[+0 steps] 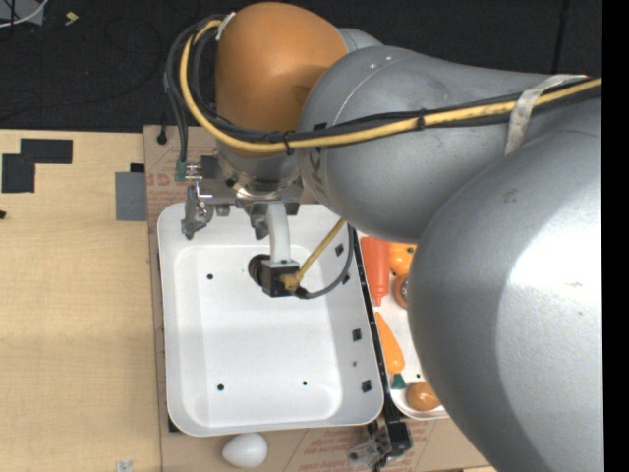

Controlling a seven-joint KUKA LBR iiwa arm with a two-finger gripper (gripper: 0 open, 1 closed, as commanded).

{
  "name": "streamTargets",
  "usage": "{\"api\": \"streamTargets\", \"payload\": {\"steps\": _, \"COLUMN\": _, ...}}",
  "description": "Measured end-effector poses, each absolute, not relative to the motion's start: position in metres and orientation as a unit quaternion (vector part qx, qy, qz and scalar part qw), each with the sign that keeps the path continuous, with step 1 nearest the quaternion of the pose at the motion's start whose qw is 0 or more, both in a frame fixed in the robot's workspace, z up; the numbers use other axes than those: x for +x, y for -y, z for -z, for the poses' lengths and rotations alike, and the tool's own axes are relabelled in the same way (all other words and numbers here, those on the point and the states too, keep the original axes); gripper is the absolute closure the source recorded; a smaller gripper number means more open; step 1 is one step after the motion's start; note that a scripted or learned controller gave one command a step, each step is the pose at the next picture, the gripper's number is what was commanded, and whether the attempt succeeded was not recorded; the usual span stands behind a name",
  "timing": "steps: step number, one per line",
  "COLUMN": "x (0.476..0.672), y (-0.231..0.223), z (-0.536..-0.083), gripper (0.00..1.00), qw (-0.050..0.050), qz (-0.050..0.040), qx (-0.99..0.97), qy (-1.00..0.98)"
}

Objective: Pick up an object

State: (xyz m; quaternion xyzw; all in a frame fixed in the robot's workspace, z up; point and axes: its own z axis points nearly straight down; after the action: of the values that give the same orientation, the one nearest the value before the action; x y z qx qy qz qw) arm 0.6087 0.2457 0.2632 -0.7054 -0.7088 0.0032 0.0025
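- Presently the gripper point(226, 219) hangs over the far end of the left bin point(167, 313), just inside its far rim.
- Its two fingers point(194, 216) are spread apart, and nothing sits between them.
- The grey arm point(472, 214) reaches in from the right, with its orange band point(270, 62) above the wrist. It covers most of the right bin point(413, 413).
- The things to pick lie in the right bin, well apart from the gripper, in the strip that shows beside the arm.
- A long orange piece point(373, 268) lies along that bin's left wall at the far end.
- A yellow-orange lump point(398, 259) sits just right of it, partly hidden by the arm.
- A second long orange piece point(389, 340) lies nearer, with a green tip at its near end.
- A small round orange thing point(423, 395) rests by the near rim.
- A white egg-shaped thing point(244, 450) lies on the bench point(79, 313), outside both bins and just near of the left bin's near rim.
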Motion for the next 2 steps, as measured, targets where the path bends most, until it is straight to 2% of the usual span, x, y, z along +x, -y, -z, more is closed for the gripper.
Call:
{"api": "streamTargets", "payload": {"steps": 1, "x": 0.6463, "y": -0.1744, "z": -0.4309, "gripper": 0.00, "qw": -0.006, "qz": 0.0062, "qx": -0.709, "qy": 0.705}}
{"api": "streamTargets", "payload": {"steps": 2, "x": 0.6437, "y": -0.1795, "z": -0.4285, "gripper": 1.00, "qw": 0.001, "qz": -0.0034, "qx": -0.705, "qy": 0.709}}
